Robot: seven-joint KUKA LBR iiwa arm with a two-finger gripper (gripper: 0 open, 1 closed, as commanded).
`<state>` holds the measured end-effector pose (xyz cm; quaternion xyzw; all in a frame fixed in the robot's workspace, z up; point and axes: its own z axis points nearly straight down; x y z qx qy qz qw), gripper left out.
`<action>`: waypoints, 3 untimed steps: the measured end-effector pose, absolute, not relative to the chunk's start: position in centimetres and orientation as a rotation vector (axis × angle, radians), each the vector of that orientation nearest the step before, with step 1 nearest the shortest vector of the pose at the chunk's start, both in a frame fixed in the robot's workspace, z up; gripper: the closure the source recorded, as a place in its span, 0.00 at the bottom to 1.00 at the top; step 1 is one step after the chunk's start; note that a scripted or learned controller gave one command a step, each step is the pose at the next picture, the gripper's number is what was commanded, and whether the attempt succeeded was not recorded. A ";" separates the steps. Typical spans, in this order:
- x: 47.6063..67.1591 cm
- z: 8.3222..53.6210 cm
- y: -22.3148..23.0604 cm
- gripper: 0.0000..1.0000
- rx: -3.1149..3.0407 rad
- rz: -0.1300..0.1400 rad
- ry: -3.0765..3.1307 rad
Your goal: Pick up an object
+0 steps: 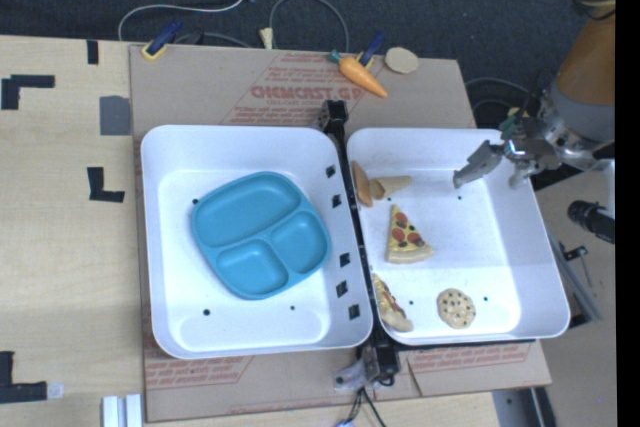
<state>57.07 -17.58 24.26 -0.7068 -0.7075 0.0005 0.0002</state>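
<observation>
The gripper [492, 165] hangs over the upper right part of the right bin [520, 245], reaching in from the right edge of the camera view. Its fingers are spread apart, with nothing between them — one finger [472, 167] points down and to the left toward the bin floor.

Contents of the right bin, placed relative to the gripper:
- A pizza slice [405, 237] lies on the bin floor below and to the left of the gripper, well apart from it, tip pointing toward the far wall.
- A pale wedge-shaped piece [390, 185] lies to the left of the gripper, at about its level, and just beside it a brown bread-like piece [361, 185] rests against the bin's left wall.
- A round cookie [456, 307] lies well below the gripper, near the bin's front wall.
- A further food piece [391, 307], elongated and mottled, sits at the front left corner, left of the cookie; its kind cannot be told.

The left bin [165, 215], far to the left of the gripper, holds a blue divided plate [260, 233].

Beyond the bins, up and to the left of the gripper, a toy carrot [361, 76] and a small tan disc [402, 61] lie on the cardboard sheet [290, 90].
</observation>
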 end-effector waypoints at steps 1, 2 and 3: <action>56.5 9.9 -14.3 0.00 -2.225 -0.006 -2.227; 56.9 9.0 -9.5 0.00 -2.231 -0.012 -2.232; 62.7 8.6 -10.1 0.00 -2.221 -0.003 -2.227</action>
